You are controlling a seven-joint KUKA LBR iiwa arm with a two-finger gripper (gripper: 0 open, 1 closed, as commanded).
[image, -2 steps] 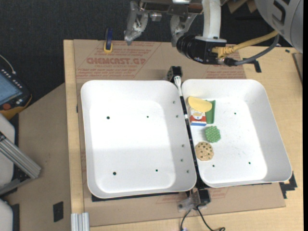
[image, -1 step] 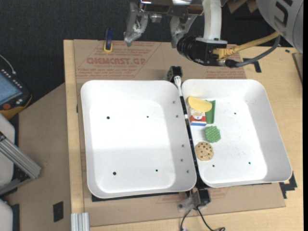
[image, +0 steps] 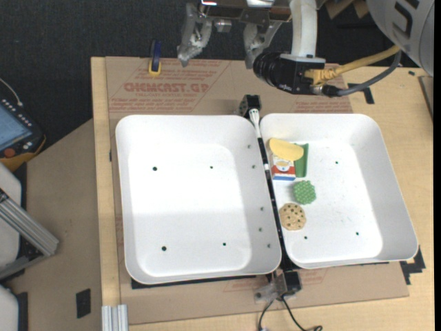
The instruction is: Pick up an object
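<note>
My gripper [image: 222,44] hangs high at the top of the camera view, above the cardboard behind the bins, its two fingers spread wide apart with nothing between them. In the right bin [image: 358,178], along its left wall, lie a yellow chip-like piece [image: 285,149], a small red, white and blue carton [image: 282,169] with a green box [image: 304,158] beside it, a green bumpy round piece [image: 304,192] and a chocolate-chip cookie [image: 293,216].
The left bin [image: 186,198] sits beside the right one on a cardboard sheet [image: 172,88]. A blue and yellow clip [image: 156,62] stands on the cardboard at the back left. Cables and a black fitting [image: 289,71] hang near the gripper.
</note>
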